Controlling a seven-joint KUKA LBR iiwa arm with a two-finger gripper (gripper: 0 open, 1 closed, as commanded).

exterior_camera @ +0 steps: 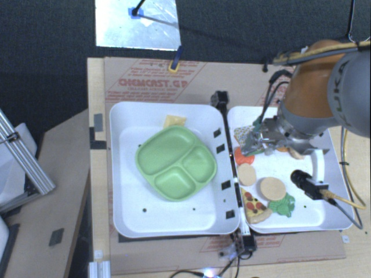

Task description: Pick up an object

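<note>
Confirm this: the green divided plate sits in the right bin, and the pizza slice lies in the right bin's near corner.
Wrong on the plate. The camera view shows the green divided plate in the left bin, not the right bin. The pizza slice does lie in the right bin's near corner.

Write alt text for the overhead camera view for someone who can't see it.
A grey and orange robot arm reaches from the right, its gripper low over the right bin holding toy food: pizza slice, round cookie, green piece. The left bin holds a green divided plate.
</note>
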